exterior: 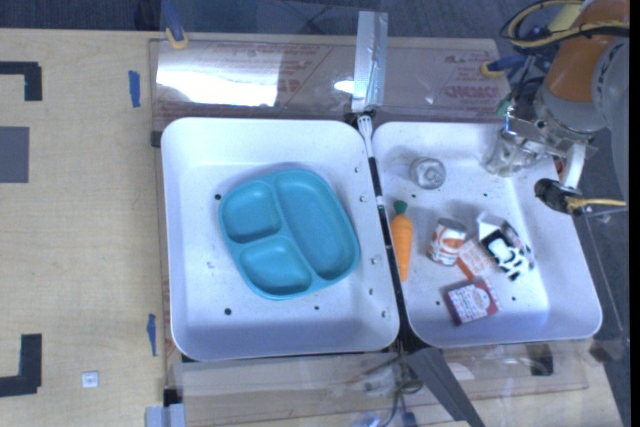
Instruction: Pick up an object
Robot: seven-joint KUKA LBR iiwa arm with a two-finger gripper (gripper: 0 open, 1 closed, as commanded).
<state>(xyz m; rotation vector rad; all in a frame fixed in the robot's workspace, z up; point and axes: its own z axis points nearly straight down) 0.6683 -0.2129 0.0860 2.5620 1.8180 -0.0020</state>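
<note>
Presently, from the left: the left bin (180, 215) holds a smooth blue plastic tray (288, 231) with three compartments. The right bin (575, 300) holds an orange carrot (401, 240) against its left wall, a round metallic piece (430, 173), an orange-white packet (450, 242), a black-and-white item (505, 250) and a dark red packet (470, 301). The tool (515, 155) hovers over the right bin's far right corner, holding nothing visible; its spread cannot be told.

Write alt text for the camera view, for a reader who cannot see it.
A grey arm's gripper hovers at the far right corner of the right bin, which contains a carrot, a small round can and a few small packets. The left bin contains a blue divided tray.
</note>
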